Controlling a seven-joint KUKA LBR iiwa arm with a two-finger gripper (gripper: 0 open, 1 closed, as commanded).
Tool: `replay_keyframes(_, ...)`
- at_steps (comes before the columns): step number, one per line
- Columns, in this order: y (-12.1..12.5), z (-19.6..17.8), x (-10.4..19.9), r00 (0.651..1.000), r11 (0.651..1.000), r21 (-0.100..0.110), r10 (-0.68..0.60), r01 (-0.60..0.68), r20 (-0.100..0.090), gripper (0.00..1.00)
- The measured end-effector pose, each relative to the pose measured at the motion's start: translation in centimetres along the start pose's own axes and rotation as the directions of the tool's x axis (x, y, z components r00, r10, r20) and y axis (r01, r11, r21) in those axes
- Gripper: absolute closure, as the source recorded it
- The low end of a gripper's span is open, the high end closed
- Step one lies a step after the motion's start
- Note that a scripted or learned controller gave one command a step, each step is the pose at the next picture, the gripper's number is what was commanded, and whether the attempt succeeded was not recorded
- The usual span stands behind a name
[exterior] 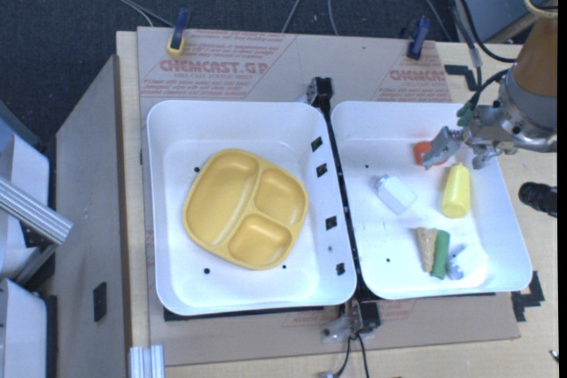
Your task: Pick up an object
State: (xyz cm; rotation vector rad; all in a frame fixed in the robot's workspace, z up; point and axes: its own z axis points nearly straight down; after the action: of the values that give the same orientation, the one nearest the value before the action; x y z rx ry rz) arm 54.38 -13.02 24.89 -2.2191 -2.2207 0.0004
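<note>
No single object is named by the task, so the candidates are taken to be the loose things in the right bin [496,190]: a yellow cylinder [455,190] lying roughly upright in the view, a small orange piece [423,151] near the far wall, a white block [394,193] toward the middle, and a tan wedge [429,245] touching a green stick [440,256] with a small grey-blue bit [455,265] beside them near the front rim. The tool [461,148] is seen low over the far right part of that bin, just beside the orange piece and above the top of the yellow cylinder; whether it is released or clenched cannot be told, and nothing is seen grasped in it. Its place suggests that one of those two things is being aimed at. The cylinder and white block are given bare floor around them, whereas the orange piece is crowded by the far wall and the wedge and stick by each other. In the left bin [168,217] a yellow divided plate [246,208] is laid flat, well apart from the arm. Both bins are carried on a board on the table.
</note>
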Motion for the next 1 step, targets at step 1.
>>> replay_keyframes(1,0.07,-1.12,0.04,1.0,1.0,-0.003,-0.001,0.001,0.0,1.0)
